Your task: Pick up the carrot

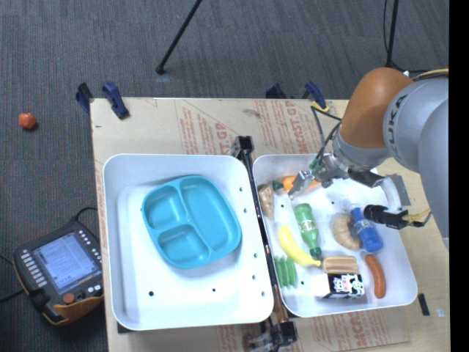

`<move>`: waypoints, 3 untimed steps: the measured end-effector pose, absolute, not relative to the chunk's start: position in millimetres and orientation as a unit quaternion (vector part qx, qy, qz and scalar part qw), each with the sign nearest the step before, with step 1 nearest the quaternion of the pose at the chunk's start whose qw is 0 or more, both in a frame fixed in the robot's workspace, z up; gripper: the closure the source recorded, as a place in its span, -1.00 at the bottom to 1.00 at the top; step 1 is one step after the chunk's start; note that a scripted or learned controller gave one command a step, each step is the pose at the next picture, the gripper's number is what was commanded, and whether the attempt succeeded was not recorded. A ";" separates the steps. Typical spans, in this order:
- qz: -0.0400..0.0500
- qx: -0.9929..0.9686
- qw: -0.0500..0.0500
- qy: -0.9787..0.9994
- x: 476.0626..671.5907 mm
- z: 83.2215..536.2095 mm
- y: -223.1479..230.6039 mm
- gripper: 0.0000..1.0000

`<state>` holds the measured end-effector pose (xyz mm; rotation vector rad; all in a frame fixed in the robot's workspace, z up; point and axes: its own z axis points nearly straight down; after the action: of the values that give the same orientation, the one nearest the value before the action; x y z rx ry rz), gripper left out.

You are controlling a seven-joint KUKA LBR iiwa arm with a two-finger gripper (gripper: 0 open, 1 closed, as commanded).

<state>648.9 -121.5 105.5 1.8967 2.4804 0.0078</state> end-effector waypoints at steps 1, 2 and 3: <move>0.001 0.550 0.001 0.835 644.5 155.0 -88.1 -1.00; 0.001 0.550 0.000 0.835 644.5 188.2 -49.6 -1.00; -0.001 0.609 -0.002 0.793 643.0 96.3 -89.8 -1.00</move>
<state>643.0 -89.8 96.3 1.9155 2.4943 -0.0023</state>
